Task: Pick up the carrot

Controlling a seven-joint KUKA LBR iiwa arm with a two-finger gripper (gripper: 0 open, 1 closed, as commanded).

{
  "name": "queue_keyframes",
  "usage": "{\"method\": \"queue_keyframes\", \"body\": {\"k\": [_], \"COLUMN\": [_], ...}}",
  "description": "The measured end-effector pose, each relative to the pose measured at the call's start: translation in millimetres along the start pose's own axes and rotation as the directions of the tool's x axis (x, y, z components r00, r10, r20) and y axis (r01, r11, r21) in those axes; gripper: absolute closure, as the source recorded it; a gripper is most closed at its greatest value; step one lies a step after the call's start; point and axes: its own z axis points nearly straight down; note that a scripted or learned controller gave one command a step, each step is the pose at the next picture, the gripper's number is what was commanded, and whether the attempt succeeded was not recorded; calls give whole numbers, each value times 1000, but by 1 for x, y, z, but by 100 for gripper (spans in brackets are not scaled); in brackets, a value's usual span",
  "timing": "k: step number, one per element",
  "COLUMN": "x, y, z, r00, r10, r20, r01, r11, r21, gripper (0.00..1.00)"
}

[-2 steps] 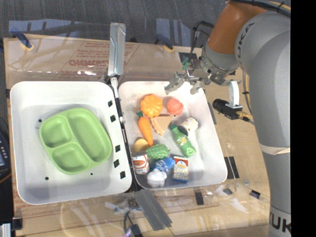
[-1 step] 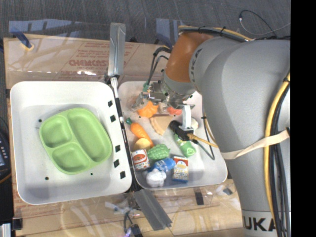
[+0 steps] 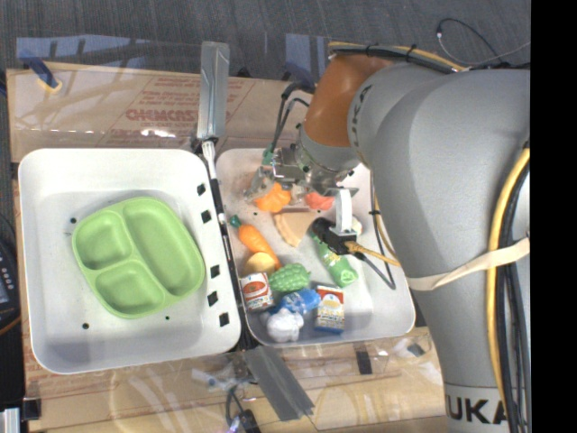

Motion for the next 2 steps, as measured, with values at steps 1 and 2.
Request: {"method": "queue_keyframes", "body": {"k": [1,2], "x": [48,67], "y": [5,-39], "z": [-92,-89], "r00": [992,998], "r10": [-128,55], "r20": [1,1], "r01": [128,-55], "r11": [992,998], "r21": [-6,2], "gripper": [100,100]}}
